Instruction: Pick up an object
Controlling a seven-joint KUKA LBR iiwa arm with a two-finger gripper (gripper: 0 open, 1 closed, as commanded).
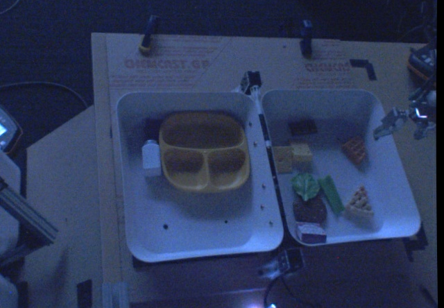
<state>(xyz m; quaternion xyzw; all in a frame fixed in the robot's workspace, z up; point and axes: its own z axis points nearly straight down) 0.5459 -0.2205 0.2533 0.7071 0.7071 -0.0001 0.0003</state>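
A: The gripper point(401, 121) hangs at the right bin's point(388, 182) rim — holding nothing, its state too dim to tell.

B: Nearest is the orange waffle piece point(354, 150) — a blind descent could clip the wall.

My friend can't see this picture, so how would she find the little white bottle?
Find the left bin, the one holding the big yellow divided tray. The white bottle stands just off that tray's left edge, touching or almost touching it. It is the only small white thing in that bin; all the toy food pieces sit in the other bin.
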